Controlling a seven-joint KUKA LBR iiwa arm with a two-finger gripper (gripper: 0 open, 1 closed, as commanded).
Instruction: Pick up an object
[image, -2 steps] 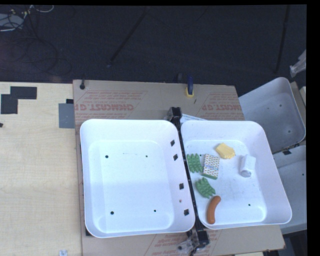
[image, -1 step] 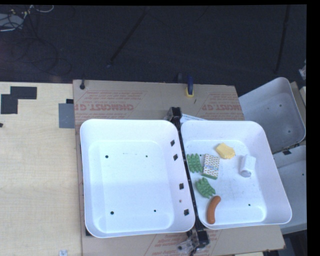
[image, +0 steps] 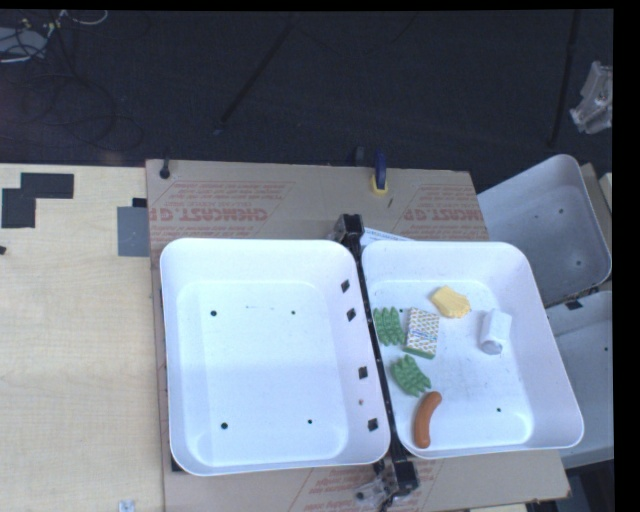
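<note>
Grey-white and blurred, what looks like the claw (image: 594, 100) hangs at the upper right edge against the dark floor, well apart from both bins (whether it is apart or together I cannot tell). Below it lies a grey metal plate (image: 545, 215), tilted beside the right bin (image: 545, 415). All the things to pick lie in that bin: a white cylinder (image: 492, 331) nearest the right wall, a yellow lump (image: 451, 302) up and left of it, and a green-and-white patterned block (image: 423, 332) just beside a green leafy piece (image: 388, 326). A second green leafy piece (image: 409, 376) lies below the block, and an orange-brown sausage (image: 427, 418) rests near the front wall, standing nearly lengthwise. The left bin (image: 185, 350) sits against the right one, with small black clips (image: 351, 314) along the seam. Both bins rest on a brown cardboard sheet (image: 250, 205) with red printing, and a blue-and-yellow clamp (image: 379, 172) grips its far edge. Pale wooden benchtop (image: 70, 350) spreads to the left.
</note>
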